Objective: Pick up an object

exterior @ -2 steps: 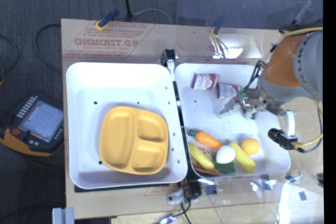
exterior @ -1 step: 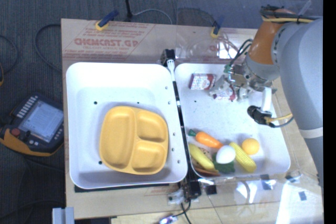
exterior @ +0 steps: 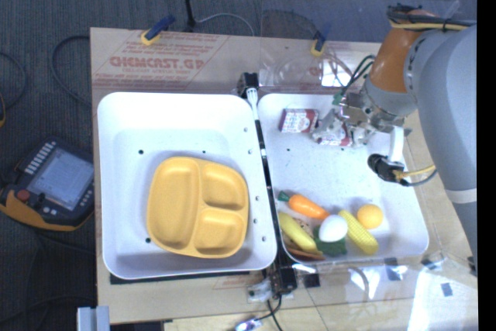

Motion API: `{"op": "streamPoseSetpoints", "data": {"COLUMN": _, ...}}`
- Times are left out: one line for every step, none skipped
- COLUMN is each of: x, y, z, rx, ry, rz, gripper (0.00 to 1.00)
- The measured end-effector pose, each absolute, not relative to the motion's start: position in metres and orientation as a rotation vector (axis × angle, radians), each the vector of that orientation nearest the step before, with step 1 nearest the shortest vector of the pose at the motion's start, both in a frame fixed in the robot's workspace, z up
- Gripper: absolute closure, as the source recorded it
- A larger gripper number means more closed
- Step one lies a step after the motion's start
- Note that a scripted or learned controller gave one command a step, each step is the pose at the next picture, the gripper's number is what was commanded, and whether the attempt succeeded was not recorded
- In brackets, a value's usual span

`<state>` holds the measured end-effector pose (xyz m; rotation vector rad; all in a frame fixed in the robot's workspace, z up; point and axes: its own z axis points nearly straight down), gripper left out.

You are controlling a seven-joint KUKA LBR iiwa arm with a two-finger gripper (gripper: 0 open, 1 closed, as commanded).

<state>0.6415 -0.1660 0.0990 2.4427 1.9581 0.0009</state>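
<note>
- The arm (exterior: 434, 81) reaches in over the far end of the right bin (exterior: 403, 201), its jaws low over a small red-and-white packet (exterior: 333, 134) near the bin's back wall.
- Whether the jaws are open, closed or gripping the packet I cannot tell; the wrist hardware hides their tips.
- My judgement: this is the approach or grasp stage, with nothing visibly lifted clear.
- The next move likely calls for a firm close on the packet, then a straight lift; thin crinkly wrapping may slip or fold.
- A second red packet (exterior: 297, 120) lies flat just beside the first, towards the divider.
- At the bin's near end lies a cluster of smooth, rounded toy foods: an orange carrot (exterior: 307, 206), a white egg (exterior: 333, 229), a yellow corn cob (exterior: 359, 233), a small orange ball (exterior: 370, 215) and a banana (exterior: 294, 232).
- The left bin (exterior: 124, 120) holds a yellow compartment tray (exterior: 198, 205), glossy moulded plastic with rounded corners.
- Both bins rest on a brown board on the table (exterior: 155, 62).
</note>
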Motion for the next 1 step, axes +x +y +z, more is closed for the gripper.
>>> {"op": "streamPoseSetpoints", "data": {"x": 0.6054, "y": -0.1063, "z": 0.2313, "rx": 2.503, "ry": 1.897, "rz": -0.001, "gripper": 1.00}}
